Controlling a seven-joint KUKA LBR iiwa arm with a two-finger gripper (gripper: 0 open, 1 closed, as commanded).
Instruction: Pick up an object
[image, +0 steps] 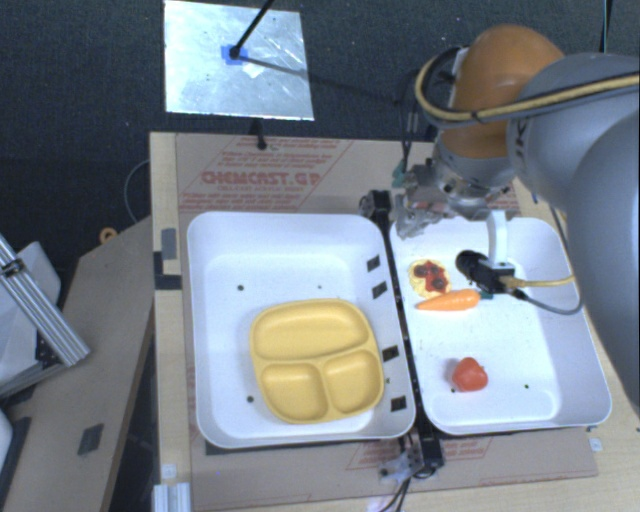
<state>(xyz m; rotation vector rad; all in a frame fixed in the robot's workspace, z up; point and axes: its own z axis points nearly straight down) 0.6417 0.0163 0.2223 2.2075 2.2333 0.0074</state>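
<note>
From above, the gripper (432, 215) hangs over the far left corner of the right bin (560, 400); whether it is open or closed I cannot tell. In that bin, an orange carrot (448, 301) lies just beside a small pizza slice (429, 274), with a red tomato (468, 375) nearer. The left bin (215, 300) holds a yellow divided tray (316, 358).

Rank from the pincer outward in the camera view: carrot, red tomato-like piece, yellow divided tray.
Measured from the pincer, at the far edge of the right bin:
1. Carrot, right bin, just below the pincer.
2. Red tomato-like piece, right bin, toward the near edge.
3. Yellow divided tray, left bin, across the divider.
</note>
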